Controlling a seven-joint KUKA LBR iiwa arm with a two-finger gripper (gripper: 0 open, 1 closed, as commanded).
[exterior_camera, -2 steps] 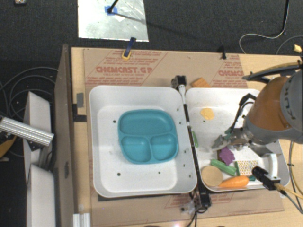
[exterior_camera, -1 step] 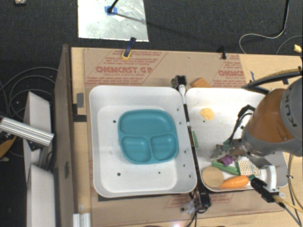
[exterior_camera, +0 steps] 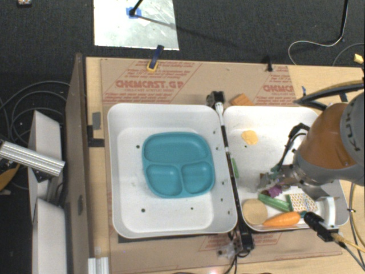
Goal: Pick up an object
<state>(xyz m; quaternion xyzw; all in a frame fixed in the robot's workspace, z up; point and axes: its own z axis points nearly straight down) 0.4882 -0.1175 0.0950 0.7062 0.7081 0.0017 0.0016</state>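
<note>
Carrot [exterior_camera: 281,220] is lying at the right bin's [exterior_camera: 256,119] near edge, beside a green piece [exterior_camera: 272,200] and a purple piece [exterior_camera: 275,190]. Tool [exterior_camera: 272,180] is hanging just over them; its grip state cannot be told. Beyond the bin, cardboard [exterior_camera: 148,84] is showing "CHEMCAST GP".

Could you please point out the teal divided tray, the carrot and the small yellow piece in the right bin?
Teal divided tray [exterior_camera: 178,164], camera view, central ridge.
Carrot [exterior_camera: 282,220], camera view, mid-body.
Small yellow piece [exterior_camera: 249,136], camera view, its centre.
</note>
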